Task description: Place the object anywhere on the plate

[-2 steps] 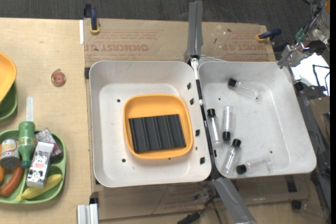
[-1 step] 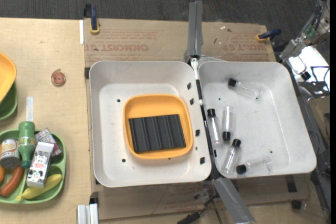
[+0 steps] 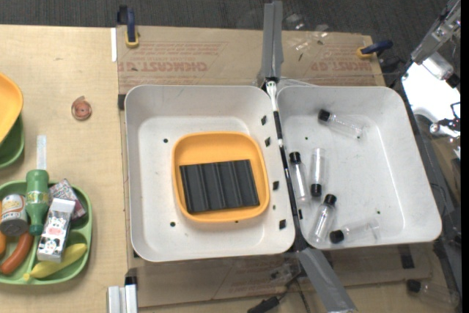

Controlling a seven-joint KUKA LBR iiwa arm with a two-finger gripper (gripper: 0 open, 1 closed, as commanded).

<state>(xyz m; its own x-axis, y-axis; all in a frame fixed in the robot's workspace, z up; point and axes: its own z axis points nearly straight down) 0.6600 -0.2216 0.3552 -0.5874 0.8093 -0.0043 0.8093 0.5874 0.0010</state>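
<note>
An orange plate (image 3: 192, 157) lies in the middle of the left white bin (image 3: 146, 157). A dark grey ribbed rectangular block (image 3: 220, 185) rests flat on the plate and covers most of its floor. In the right white bin (image 3: 396, 157), several clear vials with black caps lie scattered: one near the back (image 3: 337, 122), two side by side near the left wall (image 3: 297, 176) (image 3: 316, 171), and two at the front (image 3: 321, 218) (image 3: 355, 232).
To the left, the wooden table holds a green tray of toy food (image 3: 44, 234), an orange bowl (image 3: 7, 113) and a small pink disc (image 3: 81, 109). Clamps (image 3: 130, 29) (image 3: 374, 49) hold the cardboard behind the bins. White and metal equipment (image 3: 432, 84) stands at the right edge.
</note>
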